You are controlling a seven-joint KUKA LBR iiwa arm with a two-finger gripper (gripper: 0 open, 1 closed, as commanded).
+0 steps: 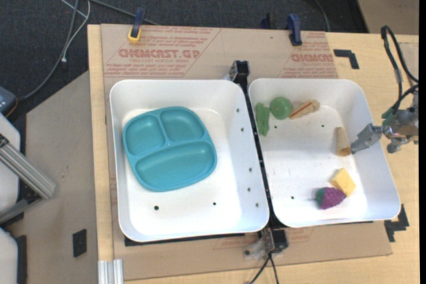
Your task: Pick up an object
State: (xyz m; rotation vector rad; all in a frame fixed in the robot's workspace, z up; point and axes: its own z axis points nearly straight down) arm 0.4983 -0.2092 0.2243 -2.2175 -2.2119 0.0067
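Note:
The right bin [373, 173] holds several small toy foods. A green round piece [280, 106] and a green leaf-like piece [262, 119] lie at its back left, with an orange-tan stick [303, 109] beside them. A tan cone-shaped piece [342, 141] lies near the right wall. A yellow wedge [343, 181] and a purple grape bunch [329, 197] sit at the front right. My gripper [375, 144] hangs over the bin's right rim, just right of the tan piece. It is open with nothing between its fingers.
The left bin [126, 209] holds a teal divided plate [170, 147]. A black clamp [240, 69] joins the bins at the back. Yellow and blue clips [293, 29] pin the cardboard sheet under them. Cables hang at the right edge [399, 76].

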